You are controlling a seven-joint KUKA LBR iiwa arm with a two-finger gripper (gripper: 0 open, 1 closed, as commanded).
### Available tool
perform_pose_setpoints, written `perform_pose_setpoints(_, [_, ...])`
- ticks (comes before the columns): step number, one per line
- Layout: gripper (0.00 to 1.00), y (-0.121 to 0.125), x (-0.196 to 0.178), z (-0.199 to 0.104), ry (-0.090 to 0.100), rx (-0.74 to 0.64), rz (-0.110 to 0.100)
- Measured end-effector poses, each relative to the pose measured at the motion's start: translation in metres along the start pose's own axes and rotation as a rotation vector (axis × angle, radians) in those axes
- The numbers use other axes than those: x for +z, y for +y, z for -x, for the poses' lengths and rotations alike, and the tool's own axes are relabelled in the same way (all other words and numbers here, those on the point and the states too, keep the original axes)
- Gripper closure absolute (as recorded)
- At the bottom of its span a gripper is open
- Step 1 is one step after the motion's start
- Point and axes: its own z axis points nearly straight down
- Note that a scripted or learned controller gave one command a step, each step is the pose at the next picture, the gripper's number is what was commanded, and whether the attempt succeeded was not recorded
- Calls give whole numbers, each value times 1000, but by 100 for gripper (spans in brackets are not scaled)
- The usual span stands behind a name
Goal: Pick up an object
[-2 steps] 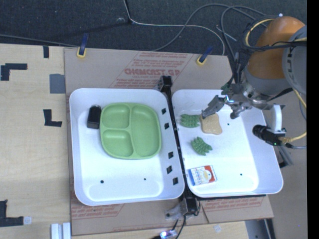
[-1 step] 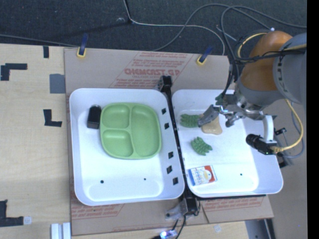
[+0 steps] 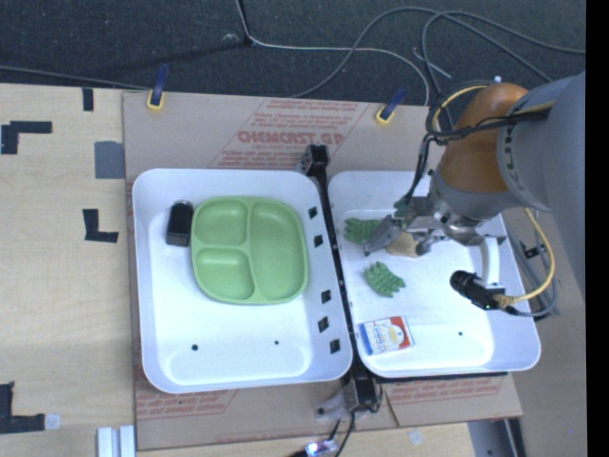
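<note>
My gripper [image 3: 400,242] is low in the right bin [image 3: 504,350], near its left half, and stands open. A small tan object [image 3: 405,248] lies between the spread fingers; I cannot tell whether they touch it. A green leafy piece [image 3: 359,228] lies just left of the gripper, by the left fingertip. A second green piece [image 3: 383,278] rests on the bin floor a little below the gripper. A small red, white and blue carton [image 3: 385,335] lies near the bin's front left corner.
The left bin [image 3: 162,350] holds a green divided plate [image 3: 250,249] and a black block [image 3: 179,223] beside it. A black divider with clips [image 3: 328,255] runs between the bins. The arm's black cable fitting [image 3: 476,289] hangs over the right bin.
</note>
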Motion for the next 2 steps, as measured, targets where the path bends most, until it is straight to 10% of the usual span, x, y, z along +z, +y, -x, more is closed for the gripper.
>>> perform_pose_setpoints(1, [0,0,47,0,-1,0,4])
perform_pose_setpoints(2, [100,1,34,0,-2,-1,6])
